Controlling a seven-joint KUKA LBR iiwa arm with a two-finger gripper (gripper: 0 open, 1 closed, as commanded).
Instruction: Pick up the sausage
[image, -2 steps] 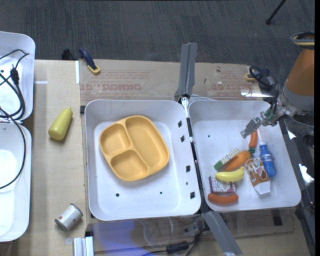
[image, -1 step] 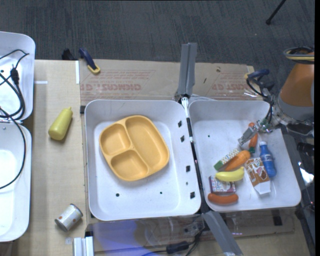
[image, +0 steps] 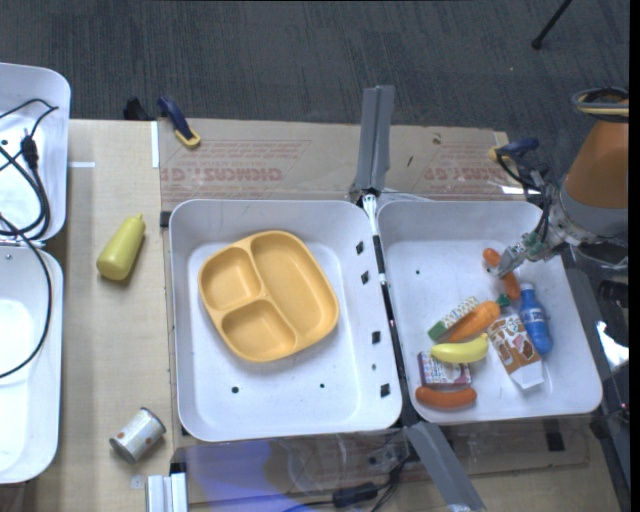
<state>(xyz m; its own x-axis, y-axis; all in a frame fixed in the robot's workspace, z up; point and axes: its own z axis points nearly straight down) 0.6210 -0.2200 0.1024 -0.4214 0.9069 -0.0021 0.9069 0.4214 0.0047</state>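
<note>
Camera view looks down on two white bins; the sausage (image: 446, 397) lies at the near edge of the right bin (image: 420, 235), just below a small red-and-white packet (image: 443, 371) and a banana (image: 460, 350). The gripper (image: 512, 257) hangs over the far right part of that bin, well apart from the sausage and close to an orange object (image: 497, 264) near the bin's right wall. Whether it is parted or closed I cannot tell (it is small and partly lost against the clutter), and nothing can be made out in its grip. By my reading the task is at the approach step, with no pick made yet. The next move calls for travel toward the bin's near edge, then a descent beside the packet without nudging the banana.
</note>
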